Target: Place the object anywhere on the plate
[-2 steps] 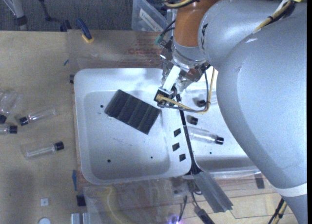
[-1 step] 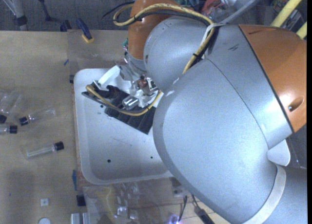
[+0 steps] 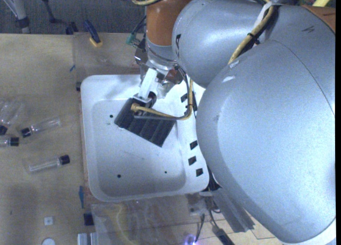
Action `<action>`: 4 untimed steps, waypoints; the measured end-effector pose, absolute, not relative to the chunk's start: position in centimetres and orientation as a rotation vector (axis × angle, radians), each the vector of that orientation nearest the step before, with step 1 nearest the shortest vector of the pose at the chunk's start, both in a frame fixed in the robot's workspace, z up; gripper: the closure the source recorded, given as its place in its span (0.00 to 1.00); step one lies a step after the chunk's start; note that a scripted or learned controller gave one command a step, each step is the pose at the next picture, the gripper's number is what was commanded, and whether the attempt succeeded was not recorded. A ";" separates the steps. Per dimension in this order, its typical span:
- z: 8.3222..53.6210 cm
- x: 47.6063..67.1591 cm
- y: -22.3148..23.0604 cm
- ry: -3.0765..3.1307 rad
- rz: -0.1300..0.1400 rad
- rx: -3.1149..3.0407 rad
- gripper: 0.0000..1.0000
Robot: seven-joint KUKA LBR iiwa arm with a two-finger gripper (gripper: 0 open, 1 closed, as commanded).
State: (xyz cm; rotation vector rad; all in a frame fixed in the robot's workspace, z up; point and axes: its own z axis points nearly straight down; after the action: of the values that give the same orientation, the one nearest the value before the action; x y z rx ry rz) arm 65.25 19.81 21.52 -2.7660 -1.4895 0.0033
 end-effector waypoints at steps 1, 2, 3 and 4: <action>31.5 66.7 22.3 -0.701 -0.006 -3.062 1.00; 43.4 65.7 22.3 -0.359 -0.006 -3.121 1.00; 43.4 65.8 22.2 -0.309 -0.004 -3.127 1.00; 43.4 65.8 22.2 -0.310 -0.004 -3.127 0.00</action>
State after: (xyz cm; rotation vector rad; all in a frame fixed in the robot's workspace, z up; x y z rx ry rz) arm 65.83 22.21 43.40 -3.1270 -0.3097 -0.0041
